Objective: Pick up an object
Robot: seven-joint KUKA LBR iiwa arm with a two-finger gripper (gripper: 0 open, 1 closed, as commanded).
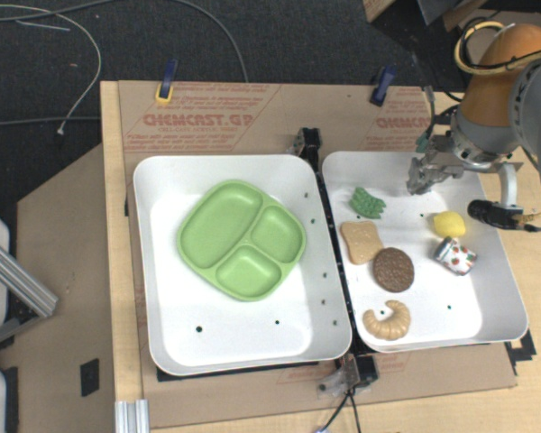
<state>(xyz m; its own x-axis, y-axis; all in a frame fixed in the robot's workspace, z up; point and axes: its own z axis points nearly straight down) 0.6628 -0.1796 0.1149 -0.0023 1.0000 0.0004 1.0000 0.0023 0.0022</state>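
Note:
The right bin (496,309) holds several small objects: a green leafy piece (369,203), a tan cracker (361,240), a round brown cookie (393,269), a croissant (387,321), a yellow lemon (448,224) and a small white can (455,256). My gripper (421,178) hangs over the bin's far part, right of the green piece and above the lemon. Nothing shows between its fingers.
The left bin (171,323) carries a green three-compartment plate (242,239). Blue clamps (169,81) (383,85) hold the cardboard base at the back. A black clip (307,141) sits between the bins. Cables lie on the dark floor (72,52) behind.

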